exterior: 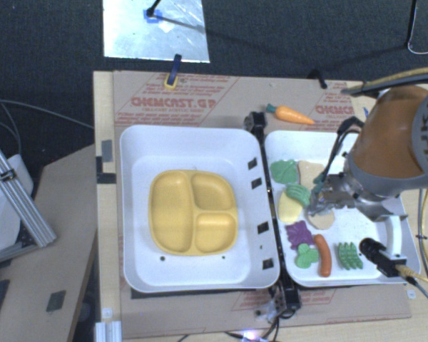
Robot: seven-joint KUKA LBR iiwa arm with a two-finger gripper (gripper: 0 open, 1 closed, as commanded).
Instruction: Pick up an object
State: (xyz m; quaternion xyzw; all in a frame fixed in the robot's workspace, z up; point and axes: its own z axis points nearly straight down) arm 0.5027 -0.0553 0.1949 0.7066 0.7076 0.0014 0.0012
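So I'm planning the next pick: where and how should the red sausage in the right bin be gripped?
Grip the red sausage across its middle, coming straight down from above. It lies flat and runs near to far, so its narrow width suits the jaws. The purple grapes and green broccoli crowd its left side; the right side looks freer.

A yellow divided plate [193, 212] lies in my left bin [135, 155]. A toy carrot [291, 115] rests on the desk [200, 100], beyond the bins.
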